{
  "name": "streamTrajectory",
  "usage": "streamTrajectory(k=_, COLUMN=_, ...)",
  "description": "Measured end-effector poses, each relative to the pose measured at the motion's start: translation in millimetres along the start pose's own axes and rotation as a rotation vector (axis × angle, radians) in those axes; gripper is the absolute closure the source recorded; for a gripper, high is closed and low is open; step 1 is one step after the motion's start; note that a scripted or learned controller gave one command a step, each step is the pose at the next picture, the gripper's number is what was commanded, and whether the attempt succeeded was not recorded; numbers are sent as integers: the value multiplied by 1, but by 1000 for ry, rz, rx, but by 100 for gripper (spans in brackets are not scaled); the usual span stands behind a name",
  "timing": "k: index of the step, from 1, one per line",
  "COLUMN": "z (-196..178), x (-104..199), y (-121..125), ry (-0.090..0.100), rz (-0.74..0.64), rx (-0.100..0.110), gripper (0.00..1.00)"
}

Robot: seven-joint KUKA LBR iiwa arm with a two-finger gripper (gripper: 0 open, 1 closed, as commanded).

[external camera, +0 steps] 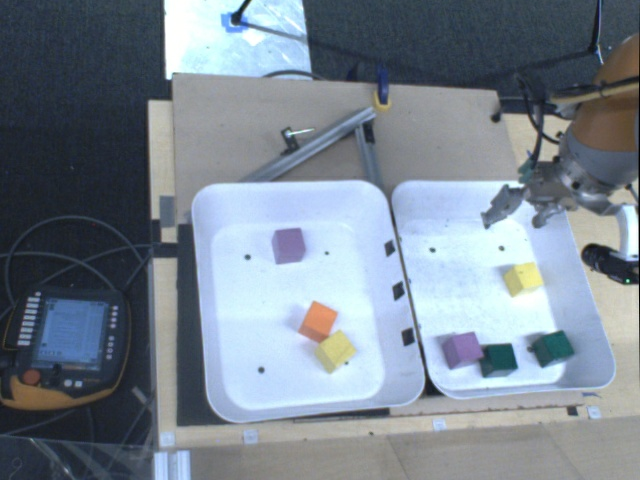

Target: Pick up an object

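My gripper (pixel 520 212) hangs over the back of the right bin (pixel 440 218), its two fingers spread apart with nothing between them, so it is open. Below it in that bin lie a yellow cube (pixel 522 278), a purple cube (pixel 462 348), a dark green cube (pixel 498 359) and a lighter green cube (pixel 552 347). The yellow cube is the nearest, a little in front of the fingertips. The left bin (pixel 215 268) holds a purple cube (pixel 288 245), an orange cube (pixel 319 319) and a yellow cube (pixel 336 350) that touches the orange one.
A metal rod (pixel 310 143) lies slanted on the cardboard sheet (pixel 440 128) behind the bins. A teach pendant (pixel 60 343) with its cable sits on the floor to the left. A shiny foil sheet (pixel 235 23) lies at the back.
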State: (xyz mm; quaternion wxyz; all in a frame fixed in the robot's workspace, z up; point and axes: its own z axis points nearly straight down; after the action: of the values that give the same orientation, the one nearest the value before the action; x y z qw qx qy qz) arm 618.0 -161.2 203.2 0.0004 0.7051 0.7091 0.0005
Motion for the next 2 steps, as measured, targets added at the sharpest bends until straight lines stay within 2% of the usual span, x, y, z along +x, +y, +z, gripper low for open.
streamTrajectory(k=1, z=0, x=0, y=0, ry=0, rz=0, rx=0, gripper=0)
streamTrajectory(k=2, z=62, x=4, y=-2, ry=0, rz=2, rx=5, gripper=0)
